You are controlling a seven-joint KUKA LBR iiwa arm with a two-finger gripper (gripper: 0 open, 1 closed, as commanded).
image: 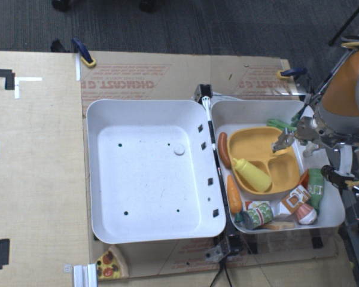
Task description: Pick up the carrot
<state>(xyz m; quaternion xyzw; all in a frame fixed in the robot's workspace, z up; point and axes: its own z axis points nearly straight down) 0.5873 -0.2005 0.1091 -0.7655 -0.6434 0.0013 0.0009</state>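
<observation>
The carrot [234, 194] lies lengthwise along the right bin's [329, 221] left wall. The gripper [283, 142] hovers up-right of it, over the yellow tray [284, 172]. Whether it is open or holding anything, I cannot tell.

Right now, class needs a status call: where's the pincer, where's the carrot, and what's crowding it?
Pincer over yellow plastic divided plate, holding nothing visible. Orange carrot by right bin's left wall, untouched. Red sausage above it, plate alongside.

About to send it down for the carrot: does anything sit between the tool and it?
Yes. The tool hovers over the yellow divided plate, and the carrot lies past that plate's left rim, against the right bin's left wall. The yellow mustard bottle lies on the plate between them.
</observation>
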